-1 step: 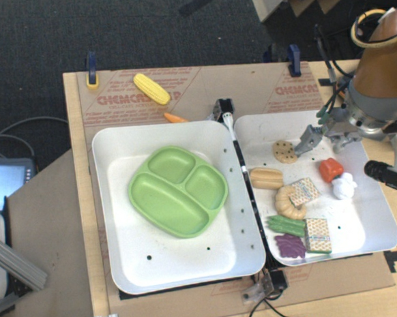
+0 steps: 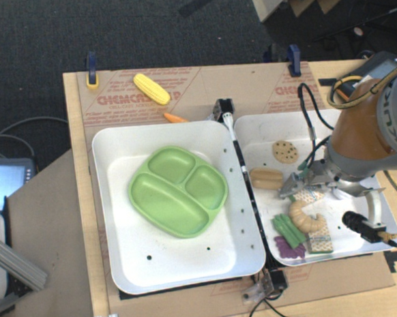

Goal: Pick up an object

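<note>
Held green divided plate (image 2: 178,190) in L bin (image 2: 114,216). Packed cookie (image 2: 285,151) at 12, bread roll (image 2: 266,178) at 9, donut (image 2: 308,217) mid R bin (image 2: 258,130). Gripper (image 2: 303,187) state: can't tell.

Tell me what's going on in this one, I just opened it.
A grey and orange robot arm reaches in from the right over the right bin, its pincer low among the toy food there: a cookie, a bread roll, a doughnut and a green piece. Nothing can be seen held. The left bin holds a green divided plate. A toy corn cob lies on the bench behind the bins.
</note>
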